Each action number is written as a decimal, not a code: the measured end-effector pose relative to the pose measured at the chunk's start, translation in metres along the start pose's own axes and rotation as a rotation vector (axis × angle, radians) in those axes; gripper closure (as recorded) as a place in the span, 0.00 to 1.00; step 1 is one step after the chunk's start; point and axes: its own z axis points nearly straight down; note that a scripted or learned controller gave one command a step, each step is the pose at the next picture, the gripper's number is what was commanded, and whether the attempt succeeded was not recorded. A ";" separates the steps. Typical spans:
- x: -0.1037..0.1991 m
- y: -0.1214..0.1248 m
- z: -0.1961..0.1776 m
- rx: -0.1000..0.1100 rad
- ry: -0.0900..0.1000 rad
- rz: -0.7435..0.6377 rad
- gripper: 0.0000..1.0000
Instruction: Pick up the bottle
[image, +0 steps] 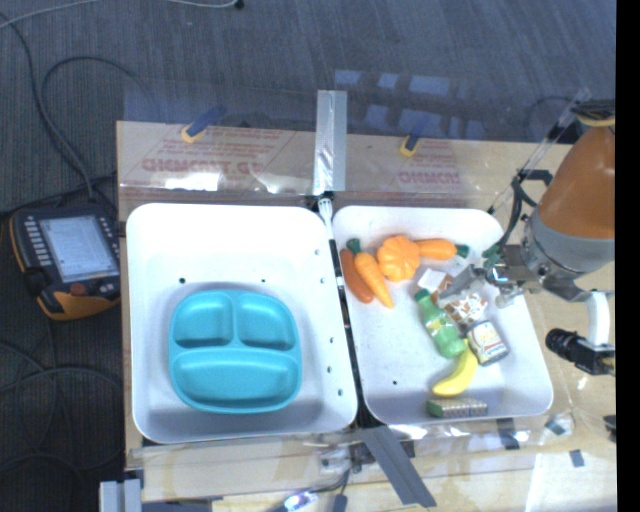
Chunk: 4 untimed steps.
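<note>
Nearest you, the right bin's front edge holds a banana; just beyond it the green bottle lies flat, not yet lifted. Your hand hangs just right of and slightly beyond the bottle's neck, among wrappers; you can't tell its grip. Grasping and lifting both remain.

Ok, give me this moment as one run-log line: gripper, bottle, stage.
stage: approach | gripper: over right bin, beside bottle | bottle: green, lying in right bin, not lifted | left bin: blue tray
</note>
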 end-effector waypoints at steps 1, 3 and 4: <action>-0.012 0.042 0.097 -0.002 -0.002 -0.223 0.00; 0.004 0.029 0.101 -0.032 -0.019 -0.521 1.00; -0.032 0.089 0.009 -0.005 -0.004 -1.061 1.00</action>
